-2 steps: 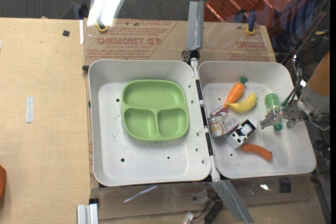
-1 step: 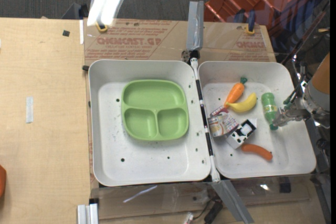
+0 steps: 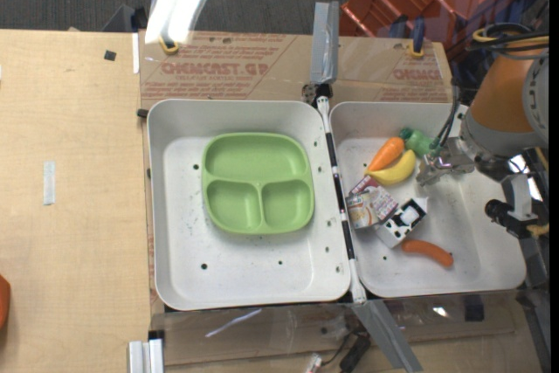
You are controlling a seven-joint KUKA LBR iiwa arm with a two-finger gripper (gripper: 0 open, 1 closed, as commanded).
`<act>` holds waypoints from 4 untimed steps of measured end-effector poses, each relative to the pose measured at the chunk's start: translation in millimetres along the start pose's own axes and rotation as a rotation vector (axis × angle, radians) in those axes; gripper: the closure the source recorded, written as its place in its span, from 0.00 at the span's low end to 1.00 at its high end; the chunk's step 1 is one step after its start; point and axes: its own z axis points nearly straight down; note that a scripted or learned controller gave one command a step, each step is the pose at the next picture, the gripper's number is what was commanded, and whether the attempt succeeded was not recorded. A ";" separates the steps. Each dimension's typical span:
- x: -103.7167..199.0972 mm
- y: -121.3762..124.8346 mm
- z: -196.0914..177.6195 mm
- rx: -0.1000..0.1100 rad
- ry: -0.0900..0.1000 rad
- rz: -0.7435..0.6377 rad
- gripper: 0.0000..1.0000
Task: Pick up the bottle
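Note:
In the right bin (image 3: 489, 275), what looks like the bottle (image 3: 370, 207) is a small item with a pink and brown label, lying on its side near the bin's left wall. My gripper (image 3: 435, 167) hangs over the bin's upper middle, just right of a yellow banana (image 3: 395, 169). It is well up and to the right of the bottle and holds nothing that I can see.
An orange carrot (image 3: 385, 154) with a green top (image 3: 417, 140) lies above the banana. A black and white block (image 3: 403, 221) and a red-orange sausage-shaped toy (image 3: 427, 251) lie right of the bottle. The left bin (image 3: 175, 266) holds a green divided plate (image 3: 258, 183).

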 end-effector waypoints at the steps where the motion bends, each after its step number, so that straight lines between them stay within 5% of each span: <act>1: 24.6 76.3 -70.0 -0.001 -0.002 -0.004 1.00; 2: 31.9 18.8 -18.9 -0.019 -0.007 -0.006 1.00; 3: 31.9 17.9 -16.4 -0.016 -0.006 -0.005 0.00; 4: -20.0 53.1 -4.1 -0.001 -0.001 0.026 0.00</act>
